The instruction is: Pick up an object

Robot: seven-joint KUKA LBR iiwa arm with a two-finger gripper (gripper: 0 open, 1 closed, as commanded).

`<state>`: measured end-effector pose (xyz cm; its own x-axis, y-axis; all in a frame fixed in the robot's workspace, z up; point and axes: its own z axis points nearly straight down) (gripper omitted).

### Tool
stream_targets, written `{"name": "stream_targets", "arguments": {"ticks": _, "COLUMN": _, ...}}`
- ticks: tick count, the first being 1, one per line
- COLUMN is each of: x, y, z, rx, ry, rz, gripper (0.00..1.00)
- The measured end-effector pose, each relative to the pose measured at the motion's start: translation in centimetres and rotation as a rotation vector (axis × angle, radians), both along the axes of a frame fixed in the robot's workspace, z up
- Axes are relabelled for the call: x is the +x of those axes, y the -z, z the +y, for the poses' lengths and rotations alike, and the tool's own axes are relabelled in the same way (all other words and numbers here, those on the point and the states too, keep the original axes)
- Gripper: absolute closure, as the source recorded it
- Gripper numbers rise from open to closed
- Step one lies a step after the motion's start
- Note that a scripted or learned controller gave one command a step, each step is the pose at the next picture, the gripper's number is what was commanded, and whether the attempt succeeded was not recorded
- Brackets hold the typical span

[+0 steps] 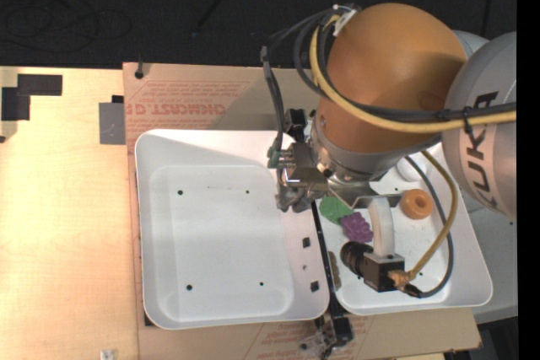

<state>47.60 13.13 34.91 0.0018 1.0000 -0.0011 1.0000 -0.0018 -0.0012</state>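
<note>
Step, judged: positioning for a grasp at the inner edge of the right bin point(466, 267). Tool point(314, 191) is masked by the wrist, so I cannot tell its opening, and nothing is seen held. Likely target is the green piece point(335, 207), touching the purple cluster point(357, 227). Its visible part runs upper-left to lower-right. Next: close across that axis.

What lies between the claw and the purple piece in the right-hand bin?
In the camera view, a green piece lies between the claw and the purple piece, close against the purple one.
</note>
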Motion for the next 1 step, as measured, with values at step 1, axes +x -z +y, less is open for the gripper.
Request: {"name": "stream_targets", "arguments": {"ticks": 1, "x": 0.58, "y": -15.1, "z": -0.21, "rx": 0.005, "ry": -0.003, "rz": -0.015, "gripper": 1.0}}
